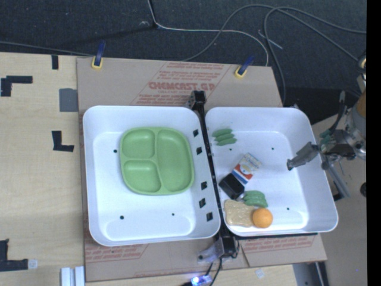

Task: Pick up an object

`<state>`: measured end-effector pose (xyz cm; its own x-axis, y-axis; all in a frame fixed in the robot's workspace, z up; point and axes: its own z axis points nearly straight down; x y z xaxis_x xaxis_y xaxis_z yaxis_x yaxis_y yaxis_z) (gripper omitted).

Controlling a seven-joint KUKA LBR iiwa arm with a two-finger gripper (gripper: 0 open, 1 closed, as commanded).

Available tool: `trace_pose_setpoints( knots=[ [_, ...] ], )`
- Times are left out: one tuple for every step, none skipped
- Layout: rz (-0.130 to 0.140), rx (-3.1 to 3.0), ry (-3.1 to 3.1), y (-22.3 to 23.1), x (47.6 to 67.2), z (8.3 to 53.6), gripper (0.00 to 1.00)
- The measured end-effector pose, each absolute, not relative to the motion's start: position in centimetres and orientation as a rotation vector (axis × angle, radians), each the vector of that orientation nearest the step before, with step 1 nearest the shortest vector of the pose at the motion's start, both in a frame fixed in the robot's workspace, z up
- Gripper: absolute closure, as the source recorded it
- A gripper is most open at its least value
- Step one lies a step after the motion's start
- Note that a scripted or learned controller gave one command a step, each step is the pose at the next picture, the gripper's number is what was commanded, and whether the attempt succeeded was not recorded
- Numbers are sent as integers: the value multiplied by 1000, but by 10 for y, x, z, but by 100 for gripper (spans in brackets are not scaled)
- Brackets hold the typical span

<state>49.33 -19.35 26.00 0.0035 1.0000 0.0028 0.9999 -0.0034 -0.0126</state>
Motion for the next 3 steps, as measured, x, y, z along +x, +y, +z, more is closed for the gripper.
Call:
trace_pose_setpoints(
  knots=[
    [1,-2220,-2222,-193,496,266,0],
    [5,-2219,-2219,-200,500,219,0],
    [5,-2217,-2219,-192,501,158,0]
  ],
)
